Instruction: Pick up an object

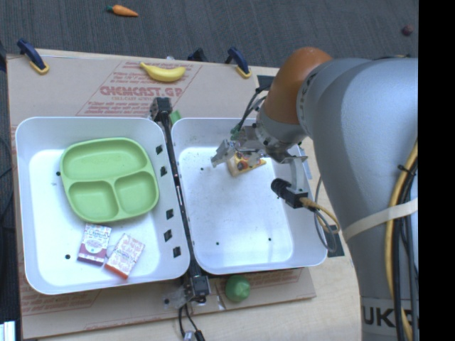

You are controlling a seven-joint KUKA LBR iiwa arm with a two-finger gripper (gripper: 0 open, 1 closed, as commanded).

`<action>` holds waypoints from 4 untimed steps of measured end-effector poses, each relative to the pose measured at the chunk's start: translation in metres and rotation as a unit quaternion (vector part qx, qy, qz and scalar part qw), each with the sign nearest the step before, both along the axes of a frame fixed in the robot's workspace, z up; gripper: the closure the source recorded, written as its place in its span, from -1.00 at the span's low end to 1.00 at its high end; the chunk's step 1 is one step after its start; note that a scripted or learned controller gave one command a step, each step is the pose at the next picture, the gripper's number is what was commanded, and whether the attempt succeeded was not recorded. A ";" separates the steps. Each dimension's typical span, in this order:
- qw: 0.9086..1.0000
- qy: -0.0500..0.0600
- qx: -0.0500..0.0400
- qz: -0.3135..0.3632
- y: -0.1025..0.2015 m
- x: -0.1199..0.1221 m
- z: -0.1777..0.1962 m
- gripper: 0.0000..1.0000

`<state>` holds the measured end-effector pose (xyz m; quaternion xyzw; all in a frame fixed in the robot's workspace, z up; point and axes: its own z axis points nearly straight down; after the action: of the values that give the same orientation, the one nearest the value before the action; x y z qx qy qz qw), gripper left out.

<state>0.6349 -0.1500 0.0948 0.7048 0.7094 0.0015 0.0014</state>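
Gripper (238, 155), upper centre-right of frame, poised over the right bin (242, 251) at a small yellow-orange object (243, 165); grasp indiscernible.

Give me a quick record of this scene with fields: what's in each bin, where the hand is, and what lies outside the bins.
left bin: green divided plate, two small packets
right bin: small yellowish object near the back
hand: over the right bin, at the yellowish object; grip unclear
outside bins: banana on cardboard, green ball in front, carrot on floor
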 end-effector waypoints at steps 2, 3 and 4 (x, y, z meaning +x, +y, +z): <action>1.000 0.000 -0.001 0.003 0.000 0.001 0.011 -1.00; 1.000 0.000 0.000 0.006 0.001 0.001 0.022 1.00; 1.000 0.000 0.000 0.006 0.001 0.001 0.022 -1.00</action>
<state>0.6361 -0.1492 0.1166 0.7004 0.7137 0.0016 0.0018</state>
